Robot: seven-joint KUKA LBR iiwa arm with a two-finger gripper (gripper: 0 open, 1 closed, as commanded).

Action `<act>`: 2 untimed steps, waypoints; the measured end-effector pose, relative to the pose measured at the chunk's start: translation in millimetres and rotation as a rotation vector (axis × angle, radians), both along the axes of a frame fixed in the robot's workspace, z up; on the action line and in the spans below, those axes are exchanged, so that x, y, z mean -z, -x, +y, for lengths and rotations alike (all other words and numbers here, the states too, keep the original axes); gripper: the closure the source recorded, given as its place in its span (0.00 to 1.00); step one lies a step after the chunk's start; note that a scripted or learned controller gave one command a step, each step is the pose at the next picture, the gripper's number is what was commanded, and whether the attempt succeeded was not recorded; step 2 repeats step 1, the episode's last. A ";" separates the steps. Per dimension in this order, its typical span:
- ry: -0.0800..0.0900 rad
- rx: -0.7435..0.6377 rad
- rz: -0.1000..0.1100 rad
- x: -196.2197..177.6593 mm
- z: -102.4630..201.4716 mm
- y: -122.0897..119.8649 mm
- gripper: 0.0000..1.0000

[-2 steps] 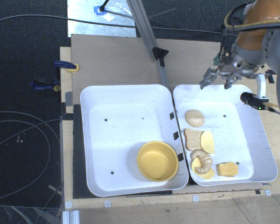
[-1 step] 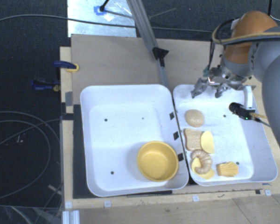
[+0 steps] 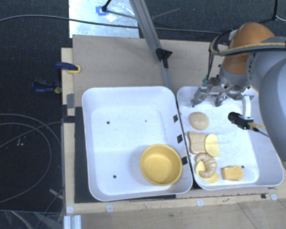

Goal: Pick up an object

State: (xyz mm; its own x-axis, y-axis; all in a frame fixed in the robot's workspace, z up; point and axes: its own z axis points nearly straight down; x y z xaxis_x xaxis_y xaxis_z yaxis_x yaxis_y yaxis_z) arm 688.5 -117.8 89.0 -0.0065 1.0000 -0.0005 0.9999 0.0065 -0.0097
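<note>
pincer (image 3: 210, 98): spread, holding nothing, over right bin's (image 3: 264, 163) far end
nearest food: bun (image 3: 199, 120), just below
risk: bun rolls aside; neighbouring toast (image 3: 197, 142) crowds descent

Arm (image 3: 276, 75) cut off by right edge, right bin (image 3: 269, 175) far rim hidden beneath it, pincer (image 3: 209, 98) fingertips too small to tell

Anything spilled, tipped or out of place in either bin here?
Nothing stands out. The round yellow bowl sits upright in the left white bin; the pale toy food pieces lie clustered inside the right white bin, none spilled.
</note>
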 end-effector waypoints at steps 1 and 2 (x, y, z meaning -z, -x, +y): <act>0.003 -0.002 -0.004 -12.2 -0.9 -0.8 1.00; 0.003 -0.002 -0.004 -12.2 -0.9 -0.8 1.00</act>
